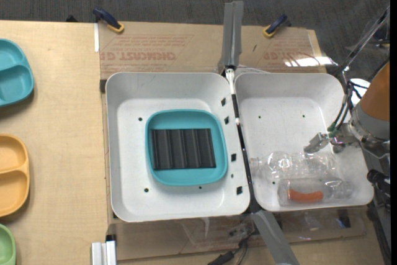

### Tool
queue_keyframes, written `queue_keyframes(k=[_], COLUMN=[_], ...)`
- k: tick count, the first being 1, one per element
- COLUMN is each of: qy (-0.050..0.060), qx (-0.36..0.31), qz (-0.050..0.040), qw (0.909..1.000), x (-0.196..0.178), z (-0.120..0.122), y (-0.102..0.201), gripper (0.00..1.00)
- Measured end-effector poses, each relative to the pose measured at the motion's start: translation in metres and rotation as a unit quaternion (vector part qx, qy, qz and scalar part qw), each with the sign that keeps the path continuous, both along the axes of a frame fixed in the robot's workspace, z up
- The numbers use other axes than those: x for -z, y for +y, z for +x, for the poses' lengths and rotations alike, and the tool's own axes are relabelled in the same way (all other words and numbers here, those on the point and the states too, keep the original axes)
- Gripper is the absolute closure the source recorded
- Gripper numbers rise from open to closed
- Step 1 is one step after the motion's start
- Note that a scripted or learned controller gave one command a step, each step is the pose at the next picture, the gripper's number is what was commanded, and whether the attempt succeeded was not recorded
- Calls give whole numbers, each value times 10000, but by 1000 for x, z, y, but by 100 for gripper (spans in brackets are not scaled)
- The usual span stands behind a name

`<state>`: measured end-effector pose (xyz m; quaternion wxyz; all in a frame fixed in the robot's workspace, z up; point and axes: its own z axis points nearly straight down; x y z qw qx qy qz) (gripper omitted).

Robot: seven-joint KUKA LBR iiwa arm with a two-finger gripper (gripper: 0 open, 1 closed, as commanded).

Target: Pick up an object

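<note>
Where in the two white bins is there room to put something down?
The right bin's far half is bare white floor, between the divider and the gripper. Its near part is crowded with clear plastic containers, one holding something orange. In the left bin, the teal tray leaves just narrow margins.

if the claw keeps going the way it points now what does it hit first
The claw points left and down into the right bin, so it would probably first meet the clear plastic bottle lying just below it; depth is hard to judge.

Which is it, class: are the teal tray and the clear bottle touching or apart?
Apart. The camera view shows the teal tray in the left bin and the clear bottle in the right bin, separated by both bins' walls.
</note>
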<state>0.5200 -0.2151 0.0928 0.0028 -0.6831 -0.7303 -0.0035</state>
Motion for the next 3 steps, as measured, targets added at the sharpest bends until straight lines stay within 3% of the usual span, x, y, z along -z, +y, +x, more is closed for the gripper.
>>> queue_keyframes(k=[1, 2, 3], qy=[-255, -239, -268], qx=[213, 54, -228], qz=[-120, -74, -123], qw=[9994, 9997, 9993], x=[-12, -11, -12], z=[-25, -24, -23], y=[6, 0, 2], gripper=[0, 0, 0])
